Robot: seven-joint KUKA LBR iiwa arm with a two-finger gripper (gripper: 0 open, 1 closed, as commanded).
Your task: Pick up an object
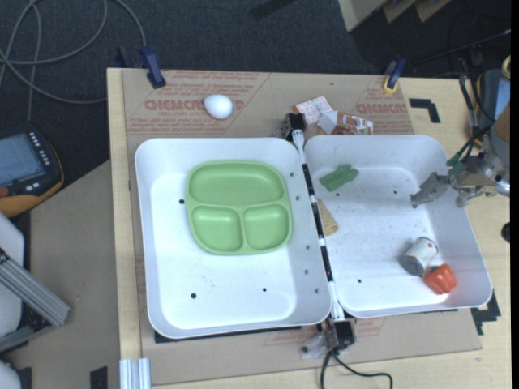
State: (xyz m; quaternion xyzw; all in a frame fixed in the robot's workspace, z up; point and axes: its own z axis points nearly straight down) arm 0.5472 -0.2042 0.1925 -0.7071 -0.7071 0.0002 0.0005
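My gripper hangs over the right edge of the right bin, its two grey fingers spread open with nothing between them. Below it, near the bin's lower right corner, a small white-and-grey cup lies on its side touching an orange piece. At the bin's upper left lies a flat green piece. A tan piece rests against the bin's left wall. The gripper is well above and apart from all of them.
The left bin holds a green divided plate. On the cardboard behind the bins lie a white egg-shaped ball and crumpled wrappers. Blue clamps grip the board's back edge.
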